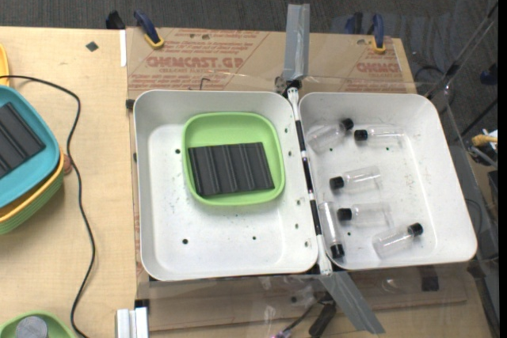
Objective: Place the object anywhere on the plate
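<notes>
Grey carpet is showing past a wooden bench (63, 265), where a clamped cardboard sheet (206, 59) is lying under two white bins. The right bin (444, 170), on the side the arm enters from, is holding six small clear vials (358, 181) with black caps, all lying on their sides and scattered. One is resting along the wall beside the divider, and the others are lying apart on the open floor. The task does not say which vial is meant.

The left bin (158, 241), farther along the arm's reach, is carrying the green plate (272, 134), with a dark ribbed mat (231, 169) covering most of its well. Whether the gripper is open or closed cannot be told from this picture.

Judging by their look, the vials are light, rigid and smooth, so they are likely to roll or squirt out of a pinch. Closing across the middle of the barrel, square to its length, is looking safest. The vial against the wall is offering little room for a finger on that side, while those in mid-bin are offering space all round. Carrying one over means clearing the raised rims where the bins meet. The plate's broad well is leaving plenty of landing room, and its ribs may be helping to stop a roll.
</notes>
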Available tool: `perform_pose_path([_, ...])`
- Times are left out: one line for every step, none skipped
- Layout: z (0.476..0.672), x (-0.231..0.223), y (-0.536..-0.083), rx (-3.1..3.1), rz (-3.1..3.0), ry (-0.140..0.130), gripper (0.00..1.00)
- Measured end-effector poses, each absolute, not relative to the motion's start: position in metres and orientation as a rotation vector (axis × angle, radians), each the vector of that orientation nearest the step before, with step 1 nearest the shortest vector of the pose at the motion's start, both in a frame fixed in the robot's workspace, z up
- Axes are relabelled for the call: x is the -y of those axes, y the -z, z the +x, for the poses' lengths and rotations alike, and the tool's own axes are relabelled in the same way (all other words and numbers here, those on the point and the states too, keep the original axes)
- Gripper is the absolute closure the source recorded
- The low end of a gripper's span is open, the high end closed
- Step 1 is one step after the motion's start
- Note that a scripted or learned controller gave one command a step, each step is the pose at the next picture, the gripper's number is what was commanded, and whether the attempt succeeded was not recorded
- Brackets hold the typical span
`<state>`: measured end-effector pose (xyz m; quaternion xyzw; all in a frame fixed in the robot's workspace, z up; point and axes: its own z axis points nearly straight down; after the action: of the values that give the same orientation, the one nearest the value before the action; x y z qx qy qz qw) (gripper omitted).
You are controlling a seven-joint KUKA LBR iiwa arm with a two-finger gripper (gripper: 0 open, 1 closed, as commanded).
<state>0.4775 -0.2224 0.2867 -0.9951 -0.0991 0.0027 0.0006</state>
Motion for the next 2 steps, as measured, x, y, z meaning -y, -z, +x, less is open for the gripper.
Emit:
perform_pose_path([0.477, 0.222, -0.250, 0.310, -3.124, -0.010, 0.00])
perform_pose_path([0.478, 0.222, -0.327, 0.319, -3.125, -0.008, 0.00])
